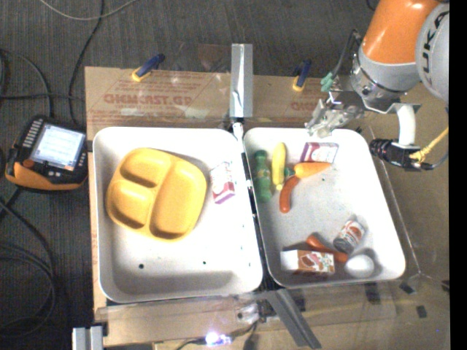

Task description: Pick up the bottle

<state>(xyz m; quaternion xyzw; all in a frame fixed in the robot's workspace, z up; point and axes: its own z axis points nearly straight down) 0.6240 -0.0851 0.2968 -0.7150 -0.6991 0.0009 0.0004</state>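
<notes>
While the claw [322, 125], state unclear, hovers over the right bin's [387, 195] far rim, the green bottle [262, 176] looks light, rigid, slippery; grip mid-body.

The robot's grey, rounded metal arm [438, 31] fills the frame's two-o'clock corner, its last stout segment wrapped in a broad glossy orange band [398, 24] that narrows into a silver-grey wrist flange. From that flange, toward eight o'clock, hangs the small pale metal two-finger gripper [322, 125], with a bit of green near its mount and thin dark cables running along it. At four o'clock from the flange a white cylindrical fitting [406, 130] sticks out, meeting a black connector with a yellow lead.
</notes>
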